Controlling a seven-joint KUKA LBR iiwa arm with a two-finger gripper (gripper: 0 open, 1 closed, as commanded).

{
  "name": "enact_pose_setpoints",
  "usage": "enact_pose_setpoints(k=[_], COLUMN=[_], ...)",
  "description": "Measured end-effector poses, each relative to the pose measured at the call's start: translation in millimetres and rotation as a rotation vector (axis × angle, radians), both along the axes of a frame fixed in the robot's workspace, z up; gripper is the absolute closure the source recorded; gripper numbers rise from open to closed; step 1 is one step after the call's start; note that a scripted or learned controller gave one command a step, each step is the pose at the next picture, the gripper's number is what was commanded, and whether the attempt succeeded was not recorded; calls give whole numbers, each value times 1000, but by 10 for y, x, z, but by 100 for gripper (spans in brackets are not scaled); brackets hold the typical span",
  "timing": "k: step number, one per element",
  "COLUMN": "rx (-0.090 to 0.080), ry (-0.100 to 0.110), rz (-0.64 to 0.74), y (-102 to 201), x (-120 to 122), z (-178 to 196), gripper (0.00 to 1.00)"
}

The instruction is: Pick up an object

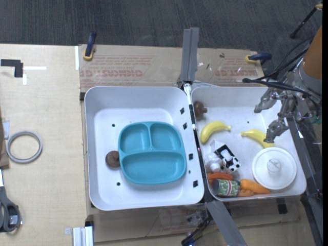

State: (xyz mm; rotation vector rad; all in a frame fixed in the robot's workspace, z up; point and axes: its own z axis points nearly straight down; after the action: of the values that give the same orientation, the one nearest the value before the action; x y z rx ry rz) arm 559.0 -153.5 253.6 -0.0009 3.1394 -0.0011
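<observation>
Tool [272,118] fingers apart, hovering over the right bin's [233,92] far right corner, seemingly just above a small banana [254,135], nothing gripped.

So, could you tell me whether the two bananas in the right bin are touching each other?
Apart. The camera view shows bare white bin floor between the larger banana and the smaller banana beside the gripper.

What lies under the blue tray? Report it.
The blue tray sits on the left bin's white floor, beside a brown ball. Its three compartments hold nothing. Whatever is beneath it is covered and cannot be seen.
</observation>
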Motion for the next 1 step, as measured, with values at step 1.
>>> enact_pose_setpoints(k=[1], rx=[-3], ry=[-17], rz=[-87], y=[246], x=[7], z=[-1413], gripper=[0])
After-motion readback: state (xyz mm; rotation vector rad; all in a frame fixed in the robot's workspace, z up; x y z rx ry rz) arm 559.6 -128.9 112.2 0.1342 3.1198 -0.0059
